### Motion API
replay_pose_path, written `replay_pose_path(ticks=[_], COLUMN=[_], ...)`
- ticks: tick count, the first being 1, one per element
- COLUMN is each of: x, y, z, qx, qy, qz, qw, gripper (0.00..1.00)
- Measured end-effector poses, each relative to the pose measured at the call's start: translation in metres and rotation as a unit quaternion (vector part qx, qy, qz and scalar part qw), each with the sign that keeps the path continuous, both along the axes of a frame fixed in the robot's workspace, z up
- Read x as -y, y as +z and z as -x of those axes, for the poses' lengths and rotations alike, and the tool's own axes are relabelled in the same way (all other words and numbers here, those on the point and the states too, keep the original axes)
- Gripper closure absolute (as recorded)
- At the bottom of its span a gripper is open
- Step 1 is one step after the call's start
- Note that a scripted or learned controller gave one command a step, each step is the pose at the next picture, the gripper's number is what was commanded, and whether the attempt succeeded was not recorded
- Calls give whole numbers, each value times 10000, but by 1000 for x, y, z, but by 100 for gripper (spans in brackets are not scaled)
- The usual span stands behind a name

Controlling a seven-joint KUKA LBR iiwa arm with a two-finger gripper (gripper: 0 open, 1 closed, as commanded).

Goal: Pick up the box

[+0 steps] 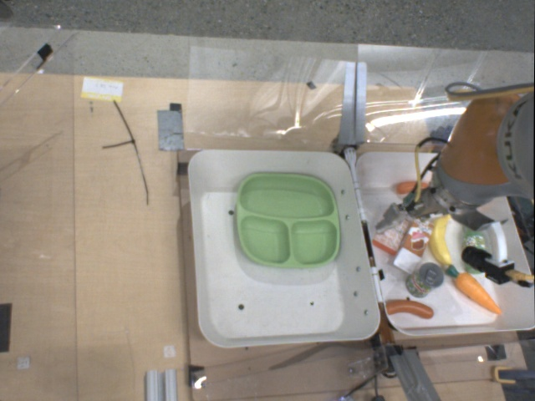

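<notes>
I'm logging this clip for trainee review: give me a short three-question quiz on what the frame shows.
1. True or false: the green divided plate lies in the left bin.
2. Which lies nearest the right bin's front edge? A) banana B) sausage C) box
3. Fill in: the end effector hovers over the ____ bin.

Key: 1 true; 2 B; 3 right.
</notes>
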State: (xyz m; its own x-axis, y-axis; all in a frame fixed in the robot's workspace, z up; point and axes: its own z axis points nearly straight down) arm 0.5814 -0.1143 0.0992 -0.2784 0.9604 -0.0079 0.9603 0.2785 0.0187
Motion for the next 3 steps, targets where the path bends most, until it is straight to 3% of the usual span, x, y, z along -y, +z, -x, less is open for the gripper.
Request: replay_pose_path(ticks=[1, 2, 3], x=[2, 0, -4], y=[0, 0, -1], z=[13, 49, 71], qx=[12, 17, 24], qy=[-804, -1279, -1156], qz=[-24, -25, -16], qw=[9968, 9918, 9933], gripper=[0, 0, 0])
